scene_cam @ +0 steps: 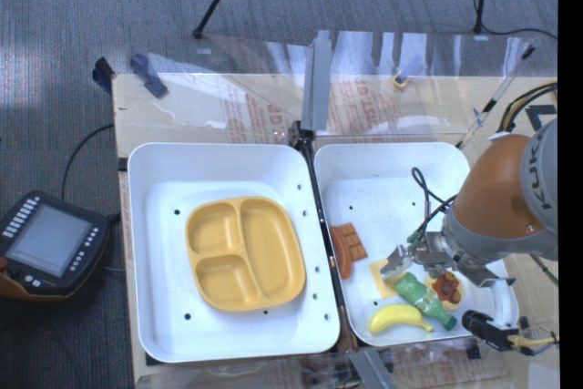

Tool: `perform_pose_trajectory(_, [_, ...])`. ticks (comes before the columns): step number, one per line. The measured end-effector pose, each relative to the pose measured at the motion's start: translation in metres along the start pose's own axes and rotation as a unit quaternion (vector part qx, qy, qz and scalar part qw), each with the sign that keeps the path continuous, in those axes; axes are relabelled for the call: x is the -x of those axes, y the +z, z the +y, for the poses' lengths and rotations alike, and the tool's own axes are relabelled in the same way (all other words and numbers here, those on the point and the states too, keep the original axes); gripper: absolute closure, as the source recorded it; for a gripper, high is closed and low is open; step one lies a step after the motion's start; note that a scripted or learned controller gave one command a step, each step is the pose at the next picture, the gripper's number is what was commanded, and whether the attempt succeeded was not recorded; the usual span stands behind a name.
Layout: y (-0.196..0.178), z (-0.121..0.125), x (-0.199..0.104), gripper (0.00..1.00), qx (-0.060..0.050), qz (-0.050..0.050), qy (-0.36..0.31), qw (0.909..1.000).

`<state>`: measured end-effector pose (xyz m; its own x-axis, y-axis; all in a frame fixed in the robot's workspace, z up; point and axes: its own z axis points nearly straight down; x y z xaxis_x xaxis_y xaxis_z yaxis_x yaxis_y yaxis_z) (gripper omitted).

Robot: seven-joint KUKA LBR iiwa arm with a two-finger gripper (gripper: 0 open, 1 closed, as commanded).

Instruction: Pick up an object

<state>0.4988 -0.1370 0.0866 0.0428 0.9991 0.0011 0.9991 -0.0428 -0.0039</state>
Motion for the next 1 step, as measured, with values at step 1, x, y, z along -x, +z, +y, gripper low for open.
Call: perform_pose_trajectory(1, [0.0024,-0.027,-0.0512,0.0,-0.003,0.001,0.026,0.9997])
